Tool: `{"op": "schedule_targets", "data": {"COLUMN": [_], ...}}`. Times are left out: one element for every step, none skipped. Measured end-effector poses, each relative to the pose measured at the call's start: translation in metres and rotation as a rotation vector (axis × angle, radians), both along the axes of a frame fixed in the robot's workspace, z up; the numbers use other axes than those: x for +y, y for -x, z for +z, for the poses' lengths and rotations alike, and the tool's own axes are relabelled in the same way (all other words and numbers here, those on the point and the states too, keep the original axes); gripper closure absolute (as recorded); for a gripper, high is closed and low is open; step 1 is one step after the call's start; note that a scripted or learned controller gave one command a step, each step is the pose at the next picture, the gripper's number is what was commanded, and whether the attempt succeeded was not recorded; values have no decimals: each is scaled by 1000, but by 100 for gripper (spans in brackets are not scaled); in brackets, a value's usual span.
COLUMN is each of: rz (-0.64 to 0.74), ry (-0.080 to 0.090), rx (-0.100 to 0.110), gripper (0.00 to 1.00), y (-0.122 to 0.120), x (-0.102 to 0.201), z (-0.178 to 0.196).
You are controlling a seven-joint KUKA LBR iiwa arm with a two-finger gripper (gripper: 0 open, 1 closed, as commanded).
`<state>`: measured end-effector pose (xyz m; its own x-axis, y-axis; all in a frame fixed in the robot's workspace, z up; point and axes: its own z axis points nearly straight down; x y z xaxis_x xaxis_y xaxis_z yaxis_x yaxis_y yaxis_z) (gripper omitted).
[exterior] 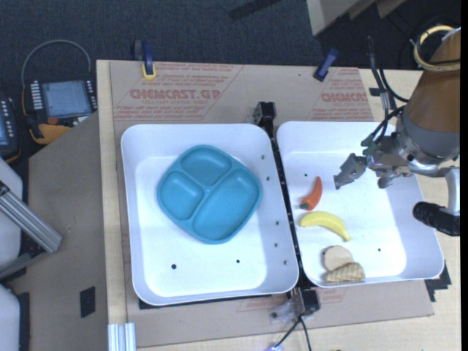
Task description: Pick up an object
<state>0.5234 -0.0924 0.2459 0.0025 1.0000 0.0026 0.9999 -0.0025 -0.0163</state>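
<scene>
Banana (325, 224) lies in the right bin (409, 265), beside an orange chili pepper (313, 193) and above what may be bread (341, 263). The gripper (369, 172), jaws spread and holding nothing, hovers further right; descending there, it could close on bare bin floor. The cardboard (175, 92) reads "CHEMCAST".

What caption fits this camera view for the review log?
Open claw hovers over the right bin near a chili pepper, banana and bread; a blue divided plate fills the left bin.
</scene>
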Motion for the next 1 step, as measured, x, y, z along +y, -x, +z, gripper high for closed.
{"op": "schedule_targets", "data": {"rz": [3], "ry": [1], "rx": [-14], "gripper": [0], "y": [-2], "x": [0], "z": [7]}}
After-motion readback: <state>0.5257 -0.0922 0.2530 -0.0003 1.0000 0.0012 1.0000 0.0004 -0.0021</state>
